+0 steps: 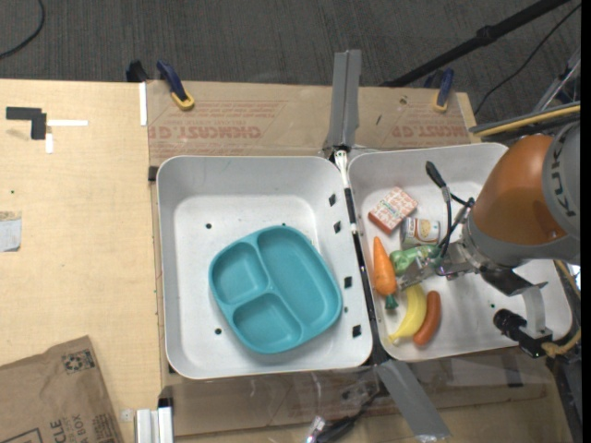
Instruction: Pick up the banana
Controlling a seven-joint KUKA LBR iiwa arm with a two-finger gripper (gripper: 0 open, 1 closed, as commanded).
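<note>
The yellow banana [408, 315] lies near the front of the right bin [480, 338], its curve running from upper right to lower left. A red sausage [428, 318] touches its right side. My gripper [431, 266] hangs just above the banana's upper end, over a green item [404, 258]. The arm's orange band [522, 195] rises behind it to the right. Nothing shows held in the gripper.
An orange carrot [382, 265] lies left of the banana along the bin's left wall. A pink box [392, 209] and a small carton [421, 231] sit further back. The left bin [185, 247] holds a teal divided plate [274, 289].
</note>
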